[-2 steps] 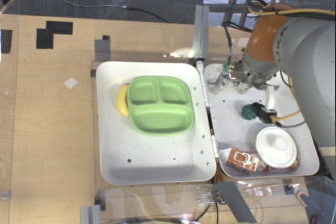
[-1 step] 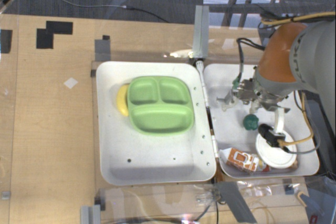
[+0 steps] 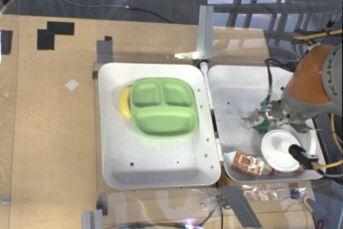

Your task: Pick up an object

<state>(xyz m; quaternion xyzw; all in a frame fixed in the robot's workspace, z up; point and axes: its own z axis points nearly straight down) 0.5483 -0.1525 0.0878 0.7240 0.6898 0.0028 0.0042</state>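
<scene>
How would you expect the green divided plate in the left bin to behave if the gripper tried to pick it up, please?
The green divided plate looks like moulded plastic, so probably stiff and light. Its smooth, rounded rim may slip from fingers. It partly overlaps a yellow object, so it might rock when pushed.

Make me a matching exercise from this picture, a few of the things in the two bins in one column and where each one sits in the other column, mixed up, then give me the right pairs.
Things:
1. green divided plate
2. yellow object
3. orange and white packet
4. small green item

Places:
A. right bin, near its front edge
B. left bin, in the middle
C. right bin, beside the gripper
D. left bin, tucked against the plate's left side

Pairs: 1-B, 2-D, 3-A, 4-C
</scene>
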